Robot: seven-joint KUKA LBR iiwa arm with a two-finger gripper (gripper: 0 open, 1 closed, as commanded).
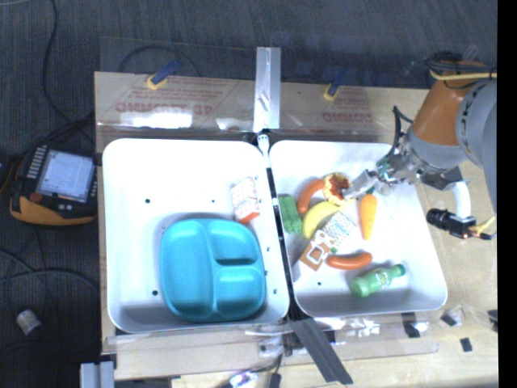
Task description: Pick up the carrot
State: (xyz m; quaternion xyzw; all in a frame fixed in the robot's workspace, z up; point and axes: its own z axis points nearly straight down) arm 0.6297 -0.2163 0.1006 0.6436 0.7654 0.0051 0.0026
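Carrot [367, 215] lies loose in the right bin [420, 241], just right of the banana [317, 217], so I count nothing lifted yet. Right of the carrot and above it, my gripper [373, 178] hangs low; how its jaws stand, I cannot tell. The grab and the lift remain.

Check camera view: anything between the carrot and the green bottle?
Yes, in the camera view: the sausage lies between the carrot and the green bottle.
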